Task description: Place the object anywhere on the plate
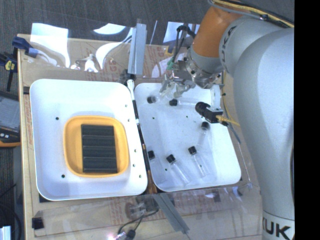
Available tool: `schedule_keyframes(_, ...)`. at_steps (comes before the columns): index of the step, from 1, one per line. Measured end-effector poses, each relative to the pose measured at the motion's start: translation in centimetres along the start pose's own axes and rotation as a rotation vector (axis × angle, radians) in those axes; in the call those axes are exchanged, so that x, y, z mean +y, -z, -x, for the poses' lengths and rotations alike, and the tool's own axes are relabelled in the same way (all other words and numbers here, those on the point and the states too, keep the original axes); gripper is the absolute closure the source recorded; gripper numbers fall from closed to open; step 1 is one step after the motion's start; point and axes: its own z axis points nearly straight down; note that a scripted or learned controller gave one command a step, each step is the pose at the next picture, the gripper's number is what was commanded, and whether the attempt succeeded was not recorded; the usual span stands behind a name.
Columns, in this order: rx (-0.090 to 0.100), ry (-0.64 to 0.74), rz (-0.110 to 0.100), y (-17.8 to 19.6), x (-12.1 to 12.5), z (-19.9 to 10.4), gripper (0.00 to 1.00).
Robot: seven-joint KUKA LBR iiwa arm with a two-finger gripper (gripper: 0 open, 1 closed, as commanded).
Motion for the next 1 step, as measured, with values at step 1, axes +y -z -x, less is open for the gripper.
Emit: schedule_keyframes(1, 0.000, 0.000, 0.000, 0.02, 0.00, 0.01, 0.00)
